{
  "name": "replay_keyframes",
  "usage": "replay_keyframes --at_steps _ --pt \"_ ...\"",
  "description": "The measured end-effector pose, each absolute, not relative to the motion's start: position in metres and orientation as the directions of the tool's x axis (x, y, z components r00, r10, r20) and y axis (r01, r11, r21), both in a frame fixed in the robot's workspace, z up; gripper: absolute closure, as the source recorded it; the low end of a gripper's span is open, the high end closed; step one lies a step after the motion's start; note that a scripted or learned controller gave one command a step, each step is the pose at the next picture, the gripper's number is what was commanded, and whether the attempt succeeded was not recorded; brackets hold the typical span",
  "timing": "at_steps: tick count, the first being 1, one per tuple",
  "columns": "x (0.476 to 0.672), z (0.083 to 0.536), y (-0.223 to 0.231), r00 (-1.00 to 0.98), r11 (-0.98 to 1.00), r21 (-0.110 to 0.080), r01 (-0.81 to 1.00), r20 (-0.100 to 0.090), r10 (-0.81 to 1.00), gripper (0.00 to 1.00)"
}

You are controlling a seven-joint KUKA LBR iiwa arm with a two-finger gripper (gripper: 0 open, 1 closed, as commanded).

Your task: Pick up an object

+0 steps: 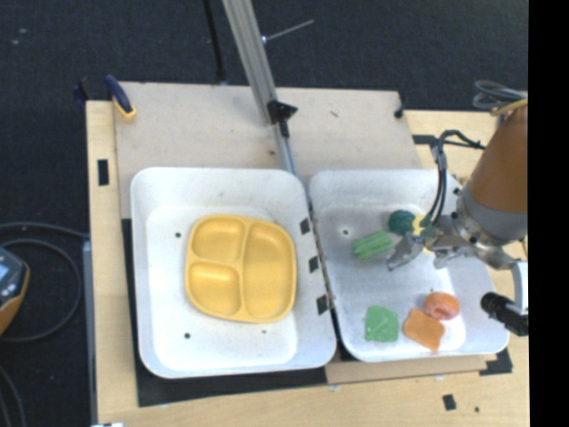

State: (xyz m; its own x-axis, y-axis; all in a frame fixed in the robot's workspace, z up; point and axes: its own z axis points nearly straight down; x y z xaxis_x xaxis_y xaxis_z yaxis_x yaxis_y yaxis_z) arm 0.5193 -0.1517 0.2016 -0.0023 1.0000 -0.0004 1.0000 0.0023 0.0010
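Oblong light-green piece (372,244) lies in the right bin (356,194), just left of the gripper (404,250), touching or nearly so. Can't tell grip state. Dark-green round lump (401,221) just above the gripper; flat green block (382,324), orange wedge (424,328), pinkish-orange ring (441,306) below it. Glossy yellow divided plate (241,268) far left in the left bin (160,203).

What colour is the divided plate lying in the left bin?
Yellow. The divided plate shows best in the camera view, looking down on the left bin.
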Motion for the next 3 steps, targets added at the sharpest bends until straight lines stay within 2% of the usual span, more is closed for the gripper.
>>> replay_keyframes --at_steps 2,3 --pt "0.526 0.103 -0.150 0.000 0.000 -0.003 1.000 0.000 1.000 0.00" --pt "0.528 0.117 -0.152 0.005 -0.005 0.004 1.000 -0.002 1.000 1.00"
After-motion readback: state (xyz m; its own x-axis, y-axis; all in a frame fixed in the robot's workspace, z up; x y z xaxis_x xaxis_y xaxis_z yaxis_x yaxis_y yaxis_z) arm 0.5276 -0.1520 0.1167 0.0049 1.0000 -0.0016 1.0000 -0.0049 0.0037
